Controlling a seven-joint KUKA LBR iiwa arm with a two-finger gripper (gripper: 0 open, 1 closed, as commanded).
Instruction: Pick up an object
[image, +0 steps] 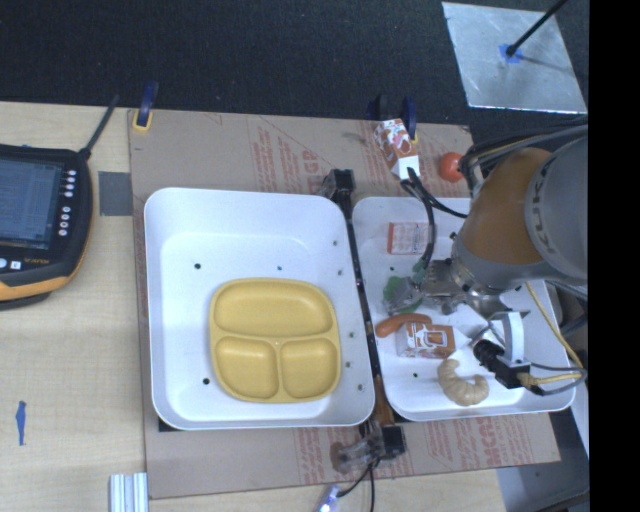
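I had my arm (520, 215) reaching in from three o'clock over the right bin (548, 400), with my gripper (440, 288) low over the clutter at that bin's nine o'clock side. From this slanted view I could not tell how my gripper was set, and nothing showed plainly held in it.

The things on offer lay close together: a dark green piece (398, 292) right by my gripper, an orange sausage-shaped toy (400, 324) just beside it toward six o'clock, a small printed packet (428, 341) touching the sausage, and a pale croissant (462, 383) farther toward five o'clock. A white and red card (405, 238) lay apart at twelve o'clock. The left bin (170, 300) held a yellow divided tray (275, 338).

To do this step well, I judged I should settle on one piece, probably the green one, come straight down, and avoid nudging the sausage or the bin wall.
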